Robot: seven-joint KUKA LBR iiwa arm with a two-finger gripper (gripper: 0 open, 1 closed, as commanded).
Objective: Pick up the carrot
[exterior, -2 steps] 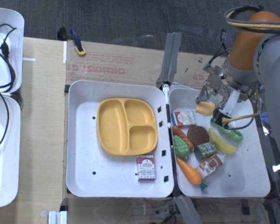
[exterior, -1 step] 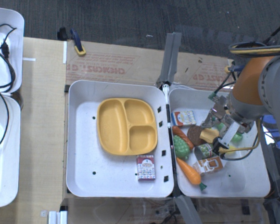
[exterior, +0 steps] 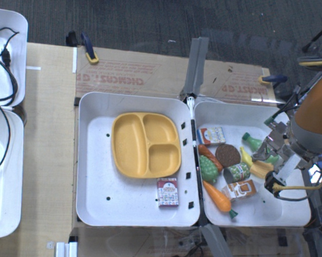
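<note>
We list the right bin [exterior: 287, 218] first, nearest edge upward

- Carrot [exterior: 218, 197]: lies flat at a slant near the bin's front left, leaf end toward the front rim; its upper tip is just beside the green bumpy vegetable [exterior: 208, 169]. Nothing grips it, so we judge the pick not yet begun
- Small brown-and-white carton [exterior: 240, 189]: just beside the carrot, on its right
- Tin can [exterior: 237, 172]: on its side, above the carton
- Dark round patty [exterior: 227, 155]: above the can, with a second orange-red piece [exterior: 209, 155] to its left, which we could mistake for the target; what it is, we cannot make out
- Yellow item [exterior: 256, 165], perhaps a banana, partly under the arm's tooling
- White box with red and blue print [exterior: 211, 136] and green bottle [exterior: 252, 142]: toward the far wall

Gripper [exterior: 271, 153]: hangs over the right half of this bin, near the yellow item and well apart from the carrot. Its tip blurs into the clutter beneath, so we cannot tell whether it is spread or closed, and we see nothing carried. The arm's grey body and orange band are cut by the frame's right side

Left bin [exterior: 89, 191]: holds a yellow divided plate [exterior: 146, 144] and, nearer the front, a small red box [exterior: 167, 193]

What is left, in our judgement: travel left and forward to the carrot, descend, grasp, lift
</note>
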